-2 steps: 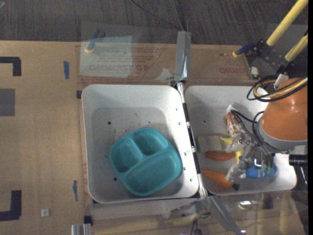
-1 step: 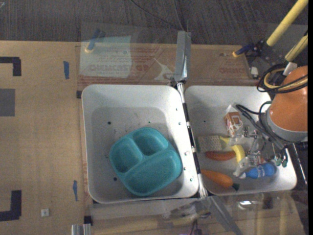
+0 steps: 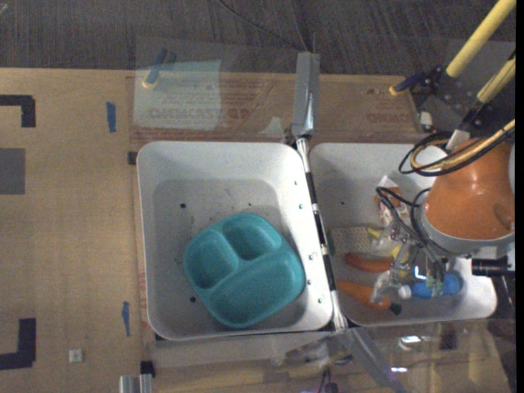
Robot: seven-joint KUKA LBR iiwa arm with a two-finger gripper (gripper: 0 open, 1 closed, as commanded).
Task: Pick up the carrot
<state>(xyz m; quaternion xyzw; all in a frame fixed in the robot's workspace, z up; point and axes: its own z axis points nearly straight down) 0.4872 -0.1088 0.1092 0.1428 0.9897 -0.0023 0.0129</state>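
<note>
Looming orange-banded wrist [image 3: 467,195] is hiding the gripper [image 3: 399,281], jaw state unclear; carrot [image 3: 360,291] is lying at nine o'clock, long axis pointing three-to-nine.

The left bin [image 3: 155,178] holds a teal divided plate [image 3: 244,268], tilted toward five o'clock. In the right bin [image 3: 344,166], the gripper [image 3: 399,283] hangs low beneath the arm's orange band [image 3: 471,199], with one carrot [image 3: 368,262] at its ten o'clock and another orange piece [image 3: 360,291] at eight o'clock
</note>
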